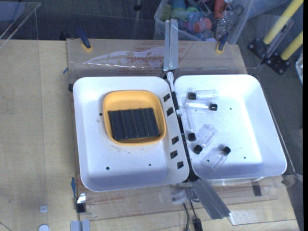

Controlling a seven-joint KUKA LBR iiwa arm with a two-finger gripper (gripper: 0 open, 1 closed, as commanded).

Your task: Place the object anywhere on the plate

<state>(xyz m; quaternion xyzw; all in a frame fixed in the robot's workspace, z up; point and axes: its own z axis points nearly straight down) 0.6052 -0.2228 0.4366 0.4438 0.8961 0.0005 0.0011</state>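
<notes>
no pick yet: clear vials (202,96) in right bin (250,124), at three o'clock of yellow plate (132,97); next, grasp one; gripper state untellable.

A yellow plate (133,101), squarish with rounded corners, sits in the left bin and carries a dark ribbed slab (134,123). Several clear vials with black caps (201,96) lie scattered in the right bin.
</notes>
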